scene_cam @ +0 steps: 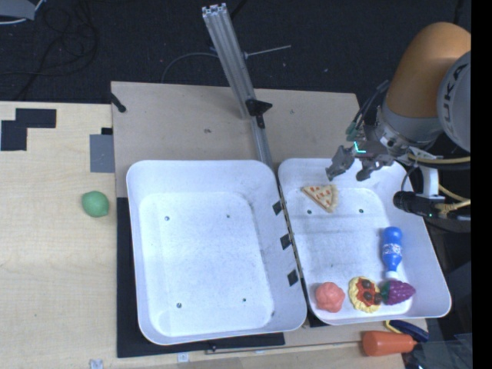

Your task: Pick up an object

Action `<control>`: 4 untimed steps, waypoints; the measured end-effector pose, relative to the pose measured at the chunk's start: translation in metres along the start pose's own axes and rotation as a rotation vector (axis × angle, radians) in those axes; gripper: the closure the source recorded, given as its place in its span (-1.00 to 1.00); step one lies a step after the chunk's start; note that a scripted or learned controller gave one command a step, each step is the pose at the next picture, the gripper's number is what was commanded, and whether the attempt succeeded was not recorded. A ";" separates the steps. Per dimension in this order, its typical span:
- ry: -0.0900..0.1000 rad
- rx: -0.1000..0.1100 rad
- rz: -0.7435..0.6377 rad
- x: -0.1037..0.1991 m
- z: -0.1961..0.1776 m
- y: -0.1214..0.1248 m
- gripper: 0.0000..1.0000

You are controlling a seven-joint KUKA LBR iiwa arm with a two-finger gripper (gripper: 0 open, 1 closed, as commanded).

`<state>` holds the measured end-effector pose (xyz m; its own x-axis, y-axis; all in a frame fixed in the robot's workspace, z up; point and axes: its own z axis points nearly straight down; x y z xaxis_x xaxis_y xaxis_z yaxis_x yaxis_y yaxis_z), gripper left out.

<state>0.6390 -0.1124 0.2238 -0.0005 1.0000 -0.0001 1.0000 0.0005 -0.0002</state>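
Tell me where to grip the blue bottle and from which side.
Grip the blue bottle across its wide blue body, coming straight down from above. It lies flat in the right bin with its white neck pointing at the grapes, so its long sides are free.

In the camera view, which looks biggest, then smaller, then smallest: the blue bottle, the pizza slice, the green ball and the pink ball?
1. Blue bottle, the longest.
2. Pizza slice.
3. Pink ball and green ball: they look about alike, so I won't rank them.
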 end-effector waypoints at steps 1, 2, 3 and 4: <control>0.000 0.000 0.000 0.000 0.000 0.000 -1.00; 0.000 0.005 0.000 -0.005 0.058 -0.008 -1.00; 0.001 0.006 0.000 -0.009 0.119 -0.004 -1.00; 0.000 0.001 0.000 -0.008 0.133 -0.004 -1.00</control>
<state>0.6350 -0.1203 0.0907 -0.0009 1.0000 -0.0002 1.0000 0.0009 -0.0009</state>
